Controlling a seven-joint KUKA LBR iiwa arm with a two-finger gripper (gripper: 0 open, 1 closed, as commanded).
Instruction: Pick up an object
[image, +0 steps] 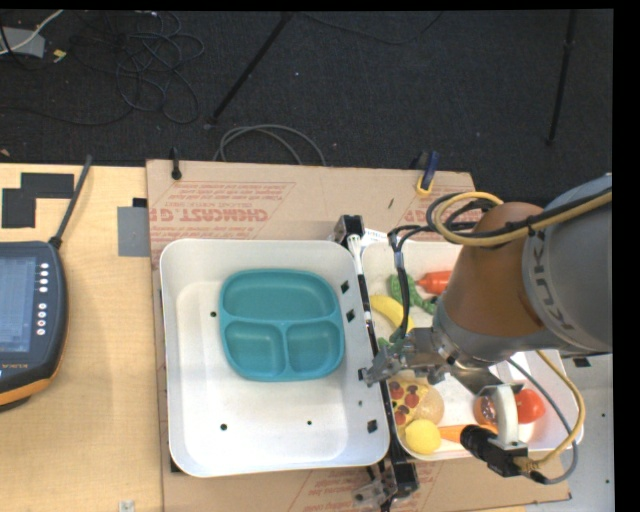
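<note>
The right bin (572, 400) holds several toy foods. A yellow lemon (423, 436) and a round pizza-like piece (409, 398) lie at its front left. A yellow banana (388, 311), a green piece (406, 292) and a red-orange piece (437, 282) lie further back, and a red tomato (529, 405) sits at the front right. My gripper (395, 365) hangs low over the bin's left side, just above the pizza-like piece. The arm's wrist hides most of it.
A teal divided plate (282, 325) lies in the left bin (190, 400). The raised divider (362, 330) between the bins is right beside the gripper. Yellow and black cables (470, 212) loop off the arm. A handheld pendant (28, 310) rests at far left.
</note>
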